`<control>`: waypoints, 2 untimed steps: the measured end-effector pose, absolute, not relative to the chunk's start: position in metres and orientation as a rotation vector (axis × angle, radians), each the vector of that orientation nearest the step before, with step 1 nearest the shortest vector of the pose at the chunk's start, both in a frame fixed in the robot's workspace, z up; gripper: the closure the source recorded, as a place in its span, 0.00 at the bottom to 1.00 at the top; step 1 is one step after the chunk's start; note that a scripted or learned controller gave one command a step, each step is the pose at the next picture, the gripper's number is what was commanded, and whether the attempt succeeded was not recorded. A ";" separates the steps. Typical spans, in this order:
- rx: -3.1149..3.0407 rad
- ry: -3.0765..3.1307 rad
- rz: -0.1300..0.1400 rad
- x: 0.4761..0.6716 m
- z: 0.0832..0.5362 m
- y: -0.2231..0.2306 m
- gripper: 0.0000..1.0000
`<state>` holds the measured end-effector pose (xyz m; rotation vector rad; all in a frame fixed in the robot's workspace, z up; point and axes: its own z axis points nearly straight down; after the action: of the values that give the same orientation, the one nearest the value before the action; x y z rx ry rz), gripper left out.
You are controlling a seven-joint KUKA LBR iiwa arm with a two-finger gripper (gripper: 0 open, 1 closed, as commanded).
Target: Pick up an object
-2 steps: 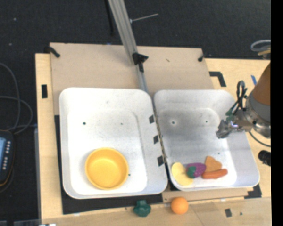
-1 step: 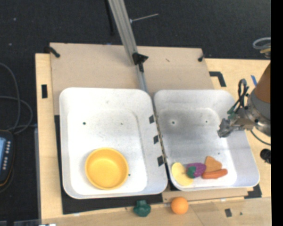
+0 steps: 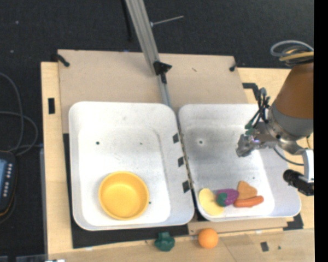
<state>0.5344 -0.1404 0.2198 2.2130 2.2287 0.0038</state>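
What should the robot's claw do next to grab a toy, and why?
Probably move down toward the near edge of the right bin. The claw sits above bare floor, while the orange carrot and purple toy lie clustered there.

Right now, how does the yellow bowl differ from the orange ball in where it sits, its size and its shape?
The yellow bowl sits inside the left bin, in its near part; the orange ball lies outside both bins, on the bench in front of the right bin. The bowl looks clearly larger than the ball. The bowl is an open hollow dish facing up; the ball is a closed sphere. Both are round, warm-coloured, and apart from the end effector.
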 end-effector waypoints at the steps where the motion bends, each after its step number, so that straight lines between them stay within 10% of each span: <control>1: 2.213 2.230 0.003 0.535 0.215 -0.084 1.00; 2: 2.217 2.223 0.004 0.533 0.231 -0.031 1.00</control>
<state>0.5334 -0.0311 0.2307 2.2172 2.2231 0.0036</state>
